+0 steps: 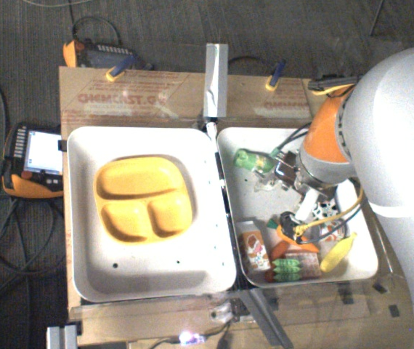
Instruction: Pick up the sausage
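Along the near rim of the right bin (pixel 255 211), from seven to five o'clock, a brown packet (pixel 253 249), a carrot (pixel 283 249), a green toy (pixel 288 269), the sausage (pixel 309 265) and a banana (pixel 338 253) lie crowded together; the sausage sits near six, close to the rim; the left bin (pixel 83 253) has white margin all round its yellow tray (pixel 145 198); the gripper (pixel 271 174) hangs towards the right bin's ten o'clock, beside a green bottle (pixel 245 158), well apart from the sausage; wide or narrow, I cannot tell; the arm (pixel 325 142) leans in from three o'clock.
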`<state>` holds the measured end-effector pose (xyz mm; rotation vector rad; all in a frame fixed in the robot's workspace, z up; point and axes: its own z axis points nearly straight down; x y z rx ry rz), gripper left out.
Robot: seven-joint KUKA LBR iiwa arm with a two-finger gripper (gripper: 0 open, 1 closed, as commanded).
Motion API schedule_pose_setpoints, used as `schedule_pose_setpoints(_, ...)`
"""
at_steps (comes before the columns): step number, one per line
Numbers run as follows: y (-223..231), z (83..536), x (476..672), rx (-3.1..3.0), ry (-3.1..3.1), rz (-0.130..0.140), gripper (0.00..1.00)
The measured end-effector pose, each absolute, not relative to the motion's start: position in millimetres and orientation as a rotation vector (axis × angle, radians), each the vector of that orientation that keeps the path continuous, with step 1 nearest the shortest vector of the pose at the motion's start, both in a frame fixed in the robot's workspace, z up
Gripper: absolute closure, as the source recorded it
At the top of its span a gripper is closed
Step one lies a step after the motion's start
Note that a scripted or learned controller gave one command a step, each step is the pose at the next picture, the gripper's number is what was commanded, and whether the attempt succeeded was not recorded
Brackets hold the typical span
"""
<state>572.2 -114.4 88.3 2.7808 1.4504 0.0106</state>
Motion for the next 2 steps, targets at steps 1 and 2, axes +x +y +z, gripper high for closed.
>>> schedule_pose_setpoints(1,-115,94,570.0,2.785,1.450,-0.004,1.00)
schedule_pose_setpoints(2,-34,180,559.7,2.828,1.375,-0.016,1.00)
